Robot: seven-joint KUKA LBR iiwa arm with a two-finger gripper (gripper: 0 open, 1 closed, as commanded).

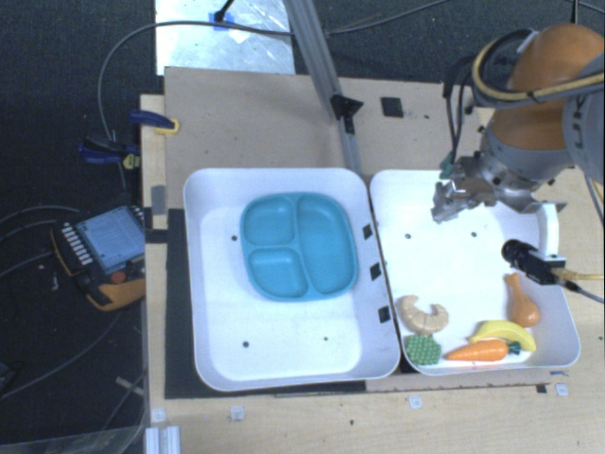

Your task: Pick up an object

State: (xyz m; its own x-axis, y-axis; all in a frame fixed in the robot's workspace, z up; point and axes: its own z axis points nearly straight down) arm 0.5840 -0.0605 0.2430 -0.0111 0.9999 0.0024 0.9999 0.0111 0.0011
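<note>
Divided blue plate: middle of my left bin.
Blue-screened device: floor, off the bench's left edge.
Clamps: bench's left edge.

Arm reaching in at the upper right of the frame

The grey arm, with its orange band at the top right corner, bends down and leftward from the right edge. Its gripper sits at the arm's lower left end, right of frame centre, pointing down and to the left.
</note>
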